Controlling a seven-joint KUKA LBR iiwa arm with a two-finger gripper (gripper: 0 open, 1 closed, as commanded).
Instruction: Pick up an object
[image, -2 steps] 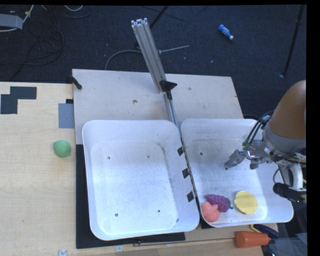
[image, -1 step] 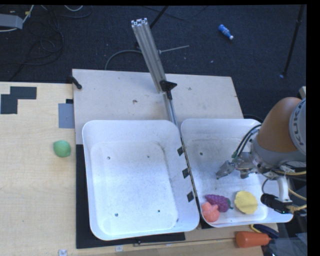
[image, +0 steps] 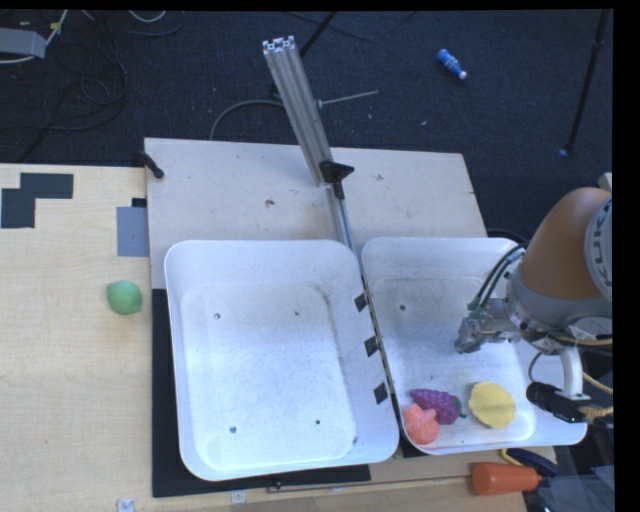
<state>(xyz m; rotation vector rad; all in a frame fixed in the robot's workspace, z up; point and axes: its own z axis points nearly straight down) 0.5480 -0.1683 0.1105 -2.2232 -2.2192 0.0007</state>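
Three small objects lie along the front of the right bin: an orange-pink lump, a purple bunch of grapes touching it, and a flat yellow piece. My gripper hangs over the right part of this bin, above and behind the yellow piece and apart from all three. The arm's orange band rises behind it. I see nothing between the fingers, and their spread is too small to read.
The left bin sits beside the right one, joined by black clips. A green ball rests on the wooden bench at left. An orange tool lies below the right bin. A metal rail slants behind.
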